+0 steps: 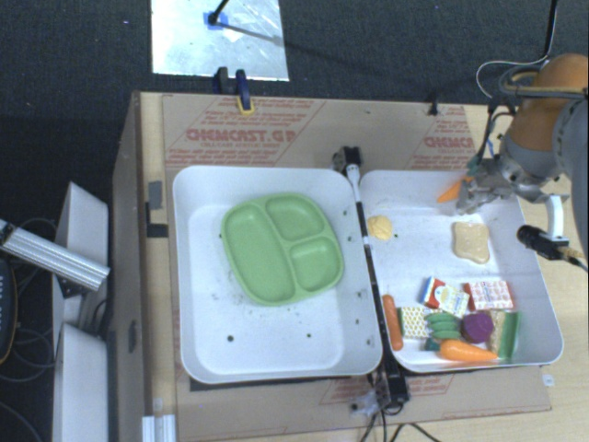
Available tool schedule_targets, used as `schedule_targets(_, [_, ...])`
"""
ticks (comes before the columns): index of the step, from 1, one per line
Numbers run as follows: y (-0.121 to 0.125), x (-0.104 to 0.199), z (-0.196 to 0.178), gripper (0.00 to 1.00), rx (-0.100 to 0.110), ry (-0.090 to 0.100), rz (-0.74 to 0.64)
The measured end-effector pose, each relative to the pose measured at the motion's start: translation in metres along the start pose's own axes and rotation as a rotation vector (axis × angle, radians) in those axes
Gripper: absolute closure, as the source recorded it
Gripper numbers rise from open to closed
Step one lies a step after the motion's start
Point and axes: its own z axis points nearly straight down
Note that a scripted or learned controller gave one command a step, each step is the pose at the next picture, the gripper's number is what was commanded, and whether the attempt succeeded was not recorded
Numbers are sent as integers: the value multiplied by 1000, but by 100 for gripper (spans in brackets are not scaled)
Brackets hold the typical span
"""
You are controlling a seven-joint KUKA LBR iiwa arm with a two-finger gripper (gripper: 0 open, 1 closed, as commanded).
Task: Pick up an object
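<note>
Resting on a brown bench (276, 127), two white bins (198, 274).

The arm (543, 127) enters at the upper right edge of the camera view. Its orange band (552, 76) sits highest, close to the frame edge, with the grey wrist (534, 159) below it. The wrist slants down and to the left, ending in the hand (469, 191), which points down near the far right corner of the right bin. The hand is small and partly blurred here, so whether it grips anything cannot be made out. A dark cable loops from above the band down along the arm's left side.
</note>
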Motion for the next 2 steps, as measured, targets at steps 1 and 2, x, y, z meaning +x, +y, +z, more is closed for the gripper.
schedule_targets(1, [0, 0, 0, 0, -2, 0, -1])
schedule_targets(2, [1, 3, 13, 0, -2, 5, -2])
